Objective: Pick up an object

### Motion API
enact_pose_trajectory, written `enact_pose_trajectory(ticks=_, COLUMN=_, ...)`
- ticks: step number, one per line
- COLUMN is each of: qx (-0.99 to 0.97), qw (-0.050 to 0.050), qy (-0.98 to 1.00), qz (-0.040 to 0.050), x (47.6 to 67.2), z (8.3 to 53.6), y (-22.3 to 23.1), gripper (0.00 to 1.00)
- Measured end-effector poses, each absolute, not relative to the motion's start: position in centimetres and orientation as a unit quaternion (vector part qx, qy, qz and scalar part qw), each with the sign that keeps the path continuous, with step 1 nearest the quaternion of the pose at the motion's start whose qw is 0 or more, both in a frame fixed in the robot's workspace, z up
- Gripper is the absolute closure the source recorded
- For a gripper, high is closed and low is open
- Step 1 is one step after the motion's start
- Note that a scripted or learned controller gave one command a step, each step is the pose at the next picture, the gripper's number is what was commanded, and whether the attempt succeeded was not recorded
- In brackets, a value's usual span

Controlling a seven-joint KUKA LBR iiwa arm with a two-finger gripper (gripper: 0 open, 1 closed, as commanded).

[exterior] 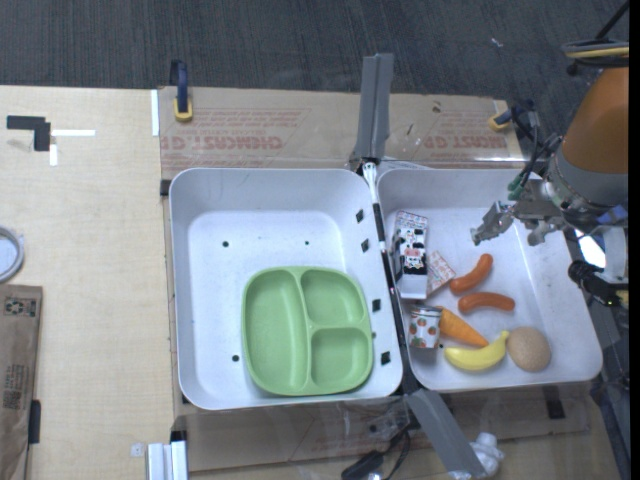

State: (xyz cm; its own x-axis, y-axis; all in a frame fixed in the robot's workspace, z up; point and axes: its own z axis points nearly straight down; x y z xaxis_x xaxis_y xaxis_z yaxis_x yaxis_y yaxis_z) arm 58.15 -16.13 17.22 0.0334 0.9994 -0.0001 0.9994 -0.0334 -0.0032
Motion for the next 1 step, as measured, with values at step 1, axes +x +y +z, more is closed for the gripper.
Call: enact_pose_trajectory(ticks=1, qx=-0.740, qw=0.001, qy=-0.673, qz=0.0011, x=59.60, z=14.90, y=-12.97, gripper=0.00)
